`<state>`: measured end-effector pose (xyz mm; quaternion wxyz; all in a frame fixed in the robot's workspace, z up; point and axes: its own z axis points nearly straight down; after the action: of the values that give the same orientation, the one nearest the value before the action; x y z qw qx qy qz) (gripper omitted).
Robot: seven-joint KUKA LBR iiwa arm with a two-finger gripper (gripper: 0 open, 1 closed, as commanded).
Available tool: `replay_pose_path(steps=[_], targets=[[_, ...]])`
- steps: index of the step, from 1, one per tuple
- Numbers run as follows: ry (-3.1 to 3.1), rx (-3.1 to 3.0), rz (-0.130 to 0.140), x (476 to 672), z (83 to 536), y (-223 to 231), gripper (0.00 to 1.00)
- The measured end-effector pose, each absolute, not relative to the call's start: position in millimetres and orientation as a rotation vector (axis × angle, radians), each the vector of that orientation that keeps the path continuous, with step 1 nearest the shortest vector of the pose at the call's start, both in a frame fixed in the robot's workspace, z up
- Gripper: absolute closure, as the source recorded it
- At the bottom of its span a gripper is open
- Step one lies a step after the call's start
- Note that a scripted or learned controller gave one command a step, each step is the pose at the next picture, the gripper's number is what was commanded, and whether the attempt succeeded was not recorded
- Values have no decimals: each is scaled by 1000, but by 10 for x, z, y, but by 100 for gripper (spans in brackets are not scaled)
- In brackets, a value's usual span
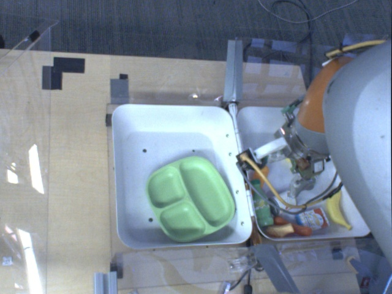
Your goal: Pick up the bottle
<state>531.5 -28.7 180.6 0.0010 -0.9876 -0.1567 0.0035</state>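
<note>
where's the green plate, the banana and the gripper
green plate (pixel 191 198), camera view, on the ridge between its compartments
banana (pixel 337 212), camera view, on its yellow middle
gripper (pixel 301 181), camera view, on its lower end above the right bin

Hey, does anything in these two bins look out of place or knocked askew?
The green divided plate in the left bin sits skewed to the walls. The right bin has items heaped in its near corner, a banana alongside.

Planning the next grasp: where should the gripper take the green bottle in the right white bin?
Take the green bottle across its middle, from above: it seems to lie flat along the bin's left wall, partly under a yellow cable.
</note>
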Motion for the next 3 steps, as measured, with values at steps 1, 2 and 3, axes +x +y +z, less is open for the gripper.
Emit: replay_pose_path(steps=[1, 2, 3], targets=[[-493, -3101, 11, 5316, 1806, -287, 0], [-573, -3088, 7, 5981, 1811, -501, 0], [-935, -2997, 7, 5844, 1814, -34, 0]])
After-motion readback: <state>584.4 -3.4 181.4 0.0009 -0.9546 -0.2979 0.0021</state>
